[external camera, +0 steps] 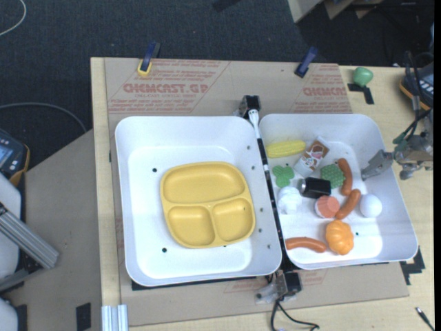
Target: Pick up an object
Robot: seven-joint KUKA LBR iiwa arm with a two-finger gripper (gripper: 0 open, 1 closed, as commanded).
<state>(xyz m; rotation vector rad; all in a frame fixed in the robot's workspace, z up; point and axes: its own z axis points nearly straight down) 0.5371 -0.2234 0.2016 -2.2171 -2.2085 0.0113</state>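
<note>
- Tabletop: brown board printed with red lettering, carrying two white bins side by side.
- Left bin: holds one yellow divided tray, lying flat near the middle, with one long compartment and two smaller ones.
- Right bin: holds the loose toy food items, the candidates for pickup, all resting on the bin floor.
- Arm: enters from the right edge, level with the upper half of the right bin.
- Jaws: grey, positioned over the right wall of the right bin, pointing down and left into it. Opening not discernible at this size; cannot tell whether released or clenched. Nothing seen held. Contact with the bin wall cannot be told.
- Nearest items to the jaws: red sausage and white ball, both apart from them.
- Middle of the right bin: black block, just beside a green textured piece and a pink round piece.
- Upper part: yellow corn cob, printed packet.
- Lower part: orange lumpy piece, touching a second sausage.
</note>
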